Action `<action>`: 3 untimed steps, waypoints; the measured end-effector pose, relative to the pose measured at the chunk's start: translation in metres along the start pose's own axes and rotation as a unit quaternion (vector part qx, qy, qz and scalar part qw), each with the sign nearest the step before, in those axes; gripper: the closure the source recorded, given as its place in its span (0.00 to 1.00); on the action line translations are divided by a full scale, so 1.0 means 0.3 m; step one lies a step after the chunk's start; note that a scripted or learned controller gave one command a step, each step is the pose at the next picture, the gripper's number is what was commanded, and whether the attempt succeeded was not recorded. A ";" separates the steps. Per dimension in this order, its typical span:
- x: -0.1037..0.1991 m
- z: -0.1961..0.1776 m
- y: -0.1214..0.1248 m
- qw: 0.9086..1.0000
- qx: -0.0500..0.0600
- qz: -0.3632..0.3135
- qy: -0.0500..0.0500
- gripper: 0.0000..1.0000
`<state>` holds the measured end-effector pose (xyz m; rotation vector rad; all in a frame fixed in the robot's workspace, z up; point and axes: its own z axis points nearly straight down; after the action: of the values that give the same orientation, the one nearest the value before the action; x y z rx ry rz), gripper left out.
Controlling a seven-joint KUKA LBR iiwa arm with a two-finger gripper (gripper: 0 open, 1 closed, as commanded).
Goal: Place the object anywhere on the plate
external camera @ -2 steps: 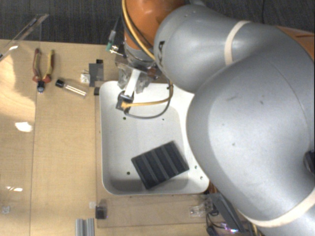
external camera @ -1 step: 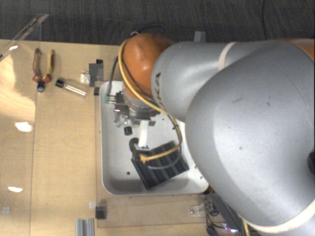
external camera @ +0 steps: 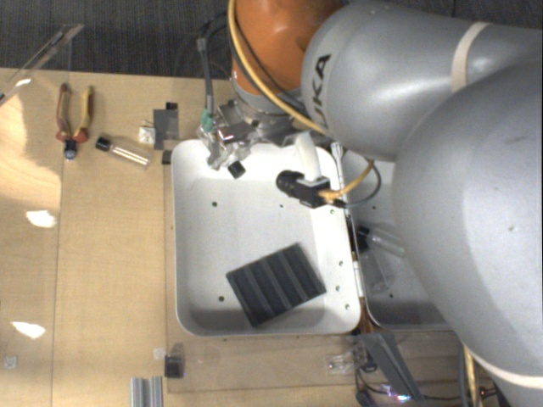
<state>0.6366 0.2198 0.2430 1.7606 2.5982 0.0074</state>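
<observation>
A dark ridged rectangular plate (external camera: 276, 284) lies tilted in the front part of the left white bin (external camera: 193, 253). My gripper (external camera: 224, 149) hangs over the bin's far left corner, well behind the plate and apart from it. A small dark tip (external camera: 236, 170) shows at its lower end, and a small green bit (external camera: 206, 125) shows by its upper side. Whether anything is held there is too small to tell. The arm's grey body and orange band (external camera: 276, 24) hide the bin's far right part.
A black connector on a yellow cable (external camera: 299, 185) hangs from the arm over the bin. The right bin (external camera: 399, 312) is mostly hidden under the arm. Pliers (external camera: 73, 117), a small tube (external camera: 123, 150) and a black block (external camera: 167, 124) lie on the wooden bench at left.
</observation>
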 end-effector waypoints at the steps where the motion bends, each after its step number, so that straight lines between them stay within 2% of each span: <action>1: -0.047 0.274 0.093 0.991 0.003 0.137 0.000 1.00; 2: -0.045 0.235 0.096 0.991 0.001 0.135 0.000 1.00; 3: -0.012 -0.041 0.111 1.000 0.000 -0.018 0.000 1.00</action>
<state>0.6687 0.2289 0.2554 1.7123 2.6298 0.0070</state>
